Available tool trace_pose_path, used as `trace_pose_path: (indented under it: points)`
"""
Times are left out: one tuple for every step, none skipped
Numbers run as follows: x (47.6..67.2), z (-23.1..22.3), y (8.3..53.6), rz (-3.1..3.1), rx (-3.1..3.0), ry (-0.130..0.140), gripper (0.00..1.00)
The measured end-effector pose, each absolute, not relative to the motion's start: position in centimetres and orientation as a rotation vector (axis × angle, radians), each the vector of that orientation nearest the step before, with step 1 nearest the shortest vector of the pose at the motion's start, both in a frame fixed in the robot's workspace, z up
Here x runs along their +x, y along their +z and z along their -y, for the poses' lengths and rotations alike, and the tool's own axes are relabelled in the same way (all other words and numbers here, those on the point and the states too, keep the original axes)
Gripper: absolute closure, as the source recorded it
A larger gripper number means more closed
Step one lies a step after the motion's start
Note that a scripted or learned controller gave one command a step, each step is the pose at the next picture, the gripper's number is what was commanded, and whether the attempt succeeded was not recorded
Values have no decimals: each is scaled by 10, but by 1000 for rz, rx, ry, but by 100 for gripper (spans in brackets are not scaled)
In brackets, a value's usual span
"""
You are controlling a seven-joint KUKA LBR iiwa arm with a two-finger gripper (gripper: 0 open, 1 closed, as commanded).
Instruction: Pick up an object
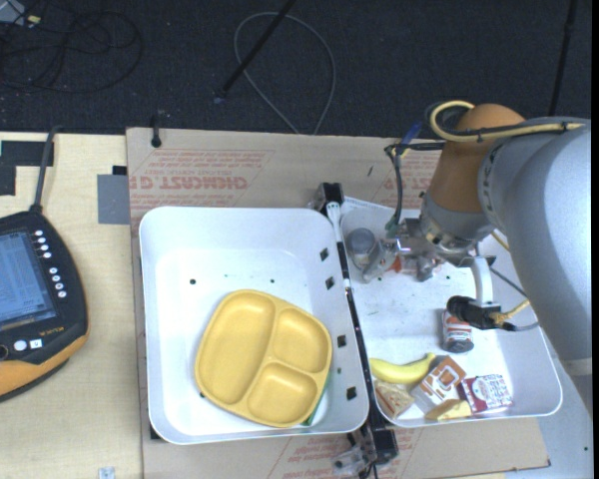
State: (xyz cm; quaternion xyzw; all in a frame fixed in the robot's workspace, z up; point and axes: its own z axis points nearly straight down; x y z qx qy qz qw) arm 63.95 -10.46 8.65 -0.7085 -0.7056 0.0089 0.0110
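On the far left, a handheld control pad (20, 302) with a lit screen and an orange rim lies on the bench, its cable running up toward the dark floor at the back. Moving right, we reach the left bin (170, 267), and in it sits a yellow divided plate (262, 355), three compartments, turned at an angle, resting toward the near right part of that bin. A sliver of something green peeks out under the plate's near edge; too little shows to name it.

Across the divider now, into the right bin (549, 392). At its far left corner stands a small grey cup (360, 242), and just beside that is the gripper (411, 255), down low over the far part of the bin, with the orange band (469, 163) of the arm above it and the big grey arm (554, 233) sweeping in from the right. How far the claw is parted, I cannot tell from here, and nothing can be seen held in it.

Nearer us, a banana (401, 369) lies along the left side of the bin. Right of it, a cluster of small food packets (449, 387), red, white and brown, sits against the near wall. Just beyond them, a small can (459, 329) stands near the middle, with a dark piece touching its top.
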Motion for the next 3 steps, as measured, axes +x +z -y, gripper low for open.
trace_pose_path:
  points:
    - [597, 167, 87, 2213, -2225, 7, 0]
    - [548, 206, 88, 2216, -2222, 3, 0]
    - [551, 205, 99, 2217, -2221, -2, 100]
